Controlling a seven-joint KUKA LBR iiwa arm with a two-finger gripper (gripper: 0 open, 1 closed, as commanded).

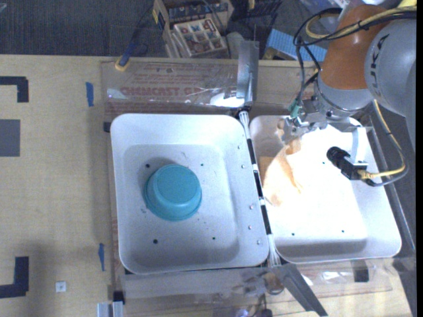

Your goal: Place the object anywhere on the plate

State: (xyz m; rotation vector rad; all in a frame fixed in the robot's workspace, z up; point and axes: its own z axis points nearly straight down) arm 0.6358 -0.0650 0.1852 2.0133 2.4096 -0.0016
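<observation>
A blue round plate (pixel 173 191), deep like a small bowl, rests in the middle of the left white bin (pixel 125 144). In the right bin (pixel 330 230), a pale orange, washed-out object (pixel 280 174) lies against the left wall, running from the back corner toward the middle. My gripper (pixel 293 128) hangs over the back left corner of the right bin, right at the upper end of that object. Glare hides whether the two are touching.
The grey arm with its orange band (pixel 347 58) comes in from the upper right. A black cylindrical fitting with a cable (pixel 344 162) sticks out over the right bin. A ridge (pixel 256 177) separates the bins. Clutter and a plastic sheet (pixel 172 91) lie behind them.
</observation>
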